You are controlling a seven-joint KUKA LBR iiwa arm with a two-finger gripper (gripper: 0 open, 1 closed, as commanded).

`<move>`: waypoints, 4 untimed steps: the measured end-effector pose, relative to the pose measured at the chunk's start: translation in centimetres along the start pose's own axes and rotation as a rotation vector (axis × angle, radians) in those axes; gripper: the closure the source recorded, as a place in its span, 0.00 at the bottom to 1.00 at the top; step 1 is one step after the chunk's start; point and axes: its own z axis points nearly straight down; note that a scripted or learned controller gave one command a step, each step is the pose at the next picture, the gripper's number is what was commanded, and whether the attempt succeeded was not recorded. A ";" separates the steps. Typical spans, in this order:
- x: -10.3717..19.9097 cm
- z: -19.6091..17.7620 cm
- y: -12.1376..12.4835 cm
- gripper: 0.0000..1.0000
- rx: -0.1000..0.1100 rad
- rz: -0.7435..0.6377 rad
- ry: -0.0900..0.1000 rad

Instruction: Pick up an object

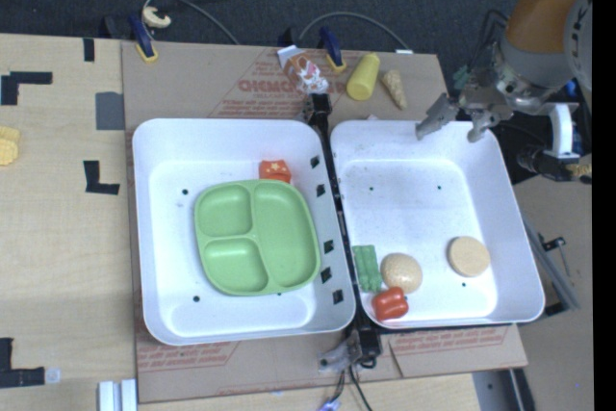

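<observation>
Grey arm (539,63), orange band, possibly metallic end effector (452,125)

Just the one camera here, mounted up over the bench and tilted down at a slant, so the far edge with the cables sits at the top of the shot. It's far enough back to fit the left bin (154,207) and the right bin (500,207) side by side, plus some cardboard (241,82) around them. The arm (544,14) pokes in from the right.
</observation>
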 end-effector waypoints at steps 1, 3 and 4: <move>-2.3 10.1 -2.0 0.00 0.003 0.001 0.000; -0.9 -4.3 -2.3 0.00 -0.005 0.000 -0.003; -6.9 4.6 -5.9 0.00 0.001 0.002 0.000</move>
